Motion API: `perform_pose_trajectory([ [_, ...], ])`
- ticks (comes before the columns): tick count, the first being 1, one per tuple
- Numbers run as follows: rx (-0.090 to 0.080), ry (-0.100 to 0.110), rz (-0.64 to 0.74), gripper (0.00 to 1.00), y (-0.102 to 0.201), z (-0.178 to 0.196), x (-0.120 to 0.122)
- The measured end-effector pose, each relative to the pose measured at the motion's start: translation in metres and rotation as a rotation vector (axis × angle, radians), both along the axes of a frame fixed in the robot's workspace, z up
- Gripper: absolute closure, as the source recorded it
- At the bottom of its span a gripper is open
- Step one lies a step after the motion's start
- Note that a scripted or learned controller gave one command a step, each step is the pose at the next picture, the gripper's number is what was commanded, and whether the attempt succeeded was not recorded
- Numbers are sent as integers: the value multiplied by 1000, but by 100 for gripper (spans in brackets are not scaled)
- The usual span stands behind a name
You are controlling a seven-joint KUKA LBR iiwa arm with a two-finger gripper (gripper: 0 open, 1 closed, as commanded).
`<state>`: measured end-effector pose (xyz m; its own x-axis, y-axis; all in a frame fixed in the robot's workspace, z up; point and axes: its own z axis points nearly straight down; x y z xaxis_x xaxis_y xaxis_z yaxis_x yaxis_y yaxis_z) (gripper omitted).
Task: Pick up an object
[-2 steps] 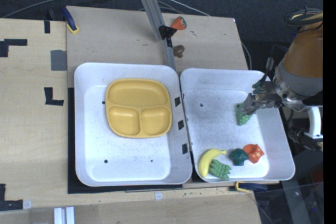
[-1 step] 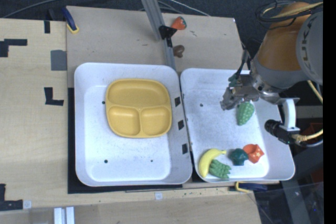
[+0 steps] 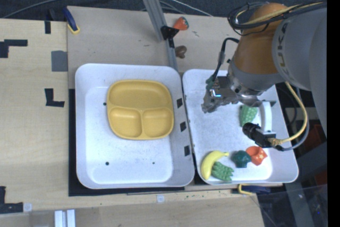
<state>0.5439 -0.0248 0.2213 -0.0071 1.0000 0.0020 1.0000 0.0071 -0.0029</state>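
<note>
Jaws point(image 3: 211, 103) are being held low over the bare upper-left floor of the right bin point(image 3: 197, 130), and whether they are released or clenched cannot be told; nothing is being seen between them. Objects are being kept apart from them along that bin's near and right sides: a yellow banana point(image 3: 210, 160) touching a green bumpy piece point(image 3: 223, 171) at the front, a dark teal piece point(image 3: 240, 158) beside an orange-red piece point(image 3: 257, 154), and a pale green item point(image 3: 248, 114) partly hidden by the arm. A yellow divided plate point(image 3: 141, 109) is being carried in the left bin point(image 3: 85, 130) on the counter point(image 3: 32, 141).
</note>
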Motion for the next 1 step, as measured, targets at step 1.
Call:
perform_pose_trajectory([
  [1, 0, -2, 1, 100, 57, 12, 7],
])
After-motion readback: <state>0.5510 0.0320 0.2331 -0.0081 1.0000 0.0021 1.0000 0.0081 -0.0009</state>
